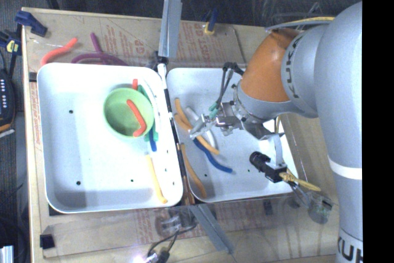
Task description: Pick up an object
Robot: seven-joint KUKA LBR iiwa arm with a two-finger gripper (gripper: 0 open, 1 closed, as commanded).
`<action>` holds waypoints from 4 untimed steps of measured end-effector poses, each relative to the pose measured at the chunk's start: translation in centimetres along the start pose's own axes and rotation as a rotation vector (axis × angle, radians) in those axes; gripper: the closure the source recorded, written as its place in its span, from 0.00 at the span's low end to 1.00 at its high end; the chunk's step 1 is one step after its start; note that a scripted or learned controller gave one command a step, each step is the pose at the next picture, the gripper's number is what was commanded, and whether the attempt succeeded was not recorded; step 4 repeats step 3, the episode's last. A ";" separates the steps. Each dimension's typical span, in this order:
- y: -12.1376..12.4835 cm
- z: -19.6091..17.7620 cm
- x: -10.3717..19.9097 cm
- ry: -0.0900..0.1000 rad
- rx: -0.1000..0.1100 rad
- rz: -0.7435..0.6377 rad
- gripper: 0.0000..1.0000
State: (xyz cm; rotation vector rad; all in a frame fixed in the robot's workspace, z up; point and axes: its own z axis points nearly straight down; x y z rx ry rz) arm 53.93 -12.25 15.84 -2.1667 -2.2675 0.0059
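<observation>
— Orange curved plastic stick: where is it?
— Flat on the floor of the right white bin, left of the bin's middle and closer to its left wall than its right. Not lifted.
— Gripper?
— Two-finger gripper sits low over the same bin, on the far-edge side of that stick and close to its upper end. Can't make out any contact. Can't tell how wide it is open or whether it grips anything, because the metal parts overlap from this angle. The grey arm with orange band covers the bin's far-right part.
— What's next to it?
— Blue curved plastic stick just beside it on the near-edge side. Second orange stick by the left wall, toward the far edge. Brown stick along the left wall, toward the near-left corner.
— Left bin?
— Left white bin has a pale green plastic bowl toward its far-right part, with a red-orange curved stick inside. Yellow straight stick lies along the right wall toward the near-right corner. Small blue piece lies between the bowl and the yellow stick.
</observation>
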 end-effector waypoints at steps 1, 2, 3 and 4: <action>-1.1 6.7 -1.4 -0.001 -0.003 -0.070 0.00; -1.1 5.6 -1.6 -0.004 -0.004 -0.075 1.00; 4.2 -1.9 0.5 -0.003 -0.006 -0.405 1.00; 4.2 -1.9 0.5 -0.003 -0.006 -0.405 1.00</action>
